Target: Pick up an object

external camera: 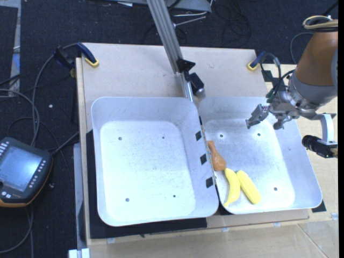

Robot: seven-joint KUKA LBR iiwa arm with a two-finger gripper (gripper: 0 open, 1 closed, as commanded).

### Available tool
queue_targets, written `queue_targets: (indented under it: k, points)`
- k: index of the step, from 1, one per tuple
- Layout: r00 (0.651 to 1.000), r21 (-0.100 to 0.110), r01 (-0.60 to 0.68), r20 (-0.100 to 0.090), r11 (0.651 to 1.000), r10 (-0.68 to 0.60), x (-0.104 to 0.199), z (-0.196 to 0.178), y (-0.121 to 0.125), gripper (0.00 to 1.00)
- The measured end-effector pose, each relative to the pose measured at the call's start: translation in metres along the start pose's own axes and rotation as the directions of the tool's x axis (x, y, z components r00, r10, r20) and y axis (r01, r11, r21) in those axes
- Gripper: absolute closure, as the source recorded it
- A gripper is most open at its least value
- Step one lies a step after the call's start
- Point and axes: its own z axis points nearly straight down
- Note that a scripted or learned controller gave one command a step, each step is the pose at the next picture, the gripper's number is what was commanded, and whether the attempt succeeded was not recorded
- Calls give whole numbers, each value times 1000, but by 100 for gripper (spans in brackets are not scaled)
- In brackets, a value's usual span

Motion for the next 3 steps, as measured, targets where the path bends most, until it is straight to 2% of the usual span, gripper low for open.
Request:
queue_targets:
  k: [1,2,3]
  points:
    - [1000,4,1,-1,1000,-1,3,52,9,0]
    - [1000,5,1,-1,1000,-1,10,101,0,0]
    - [1000,1,0,0,1000,0,10,115,0,0]
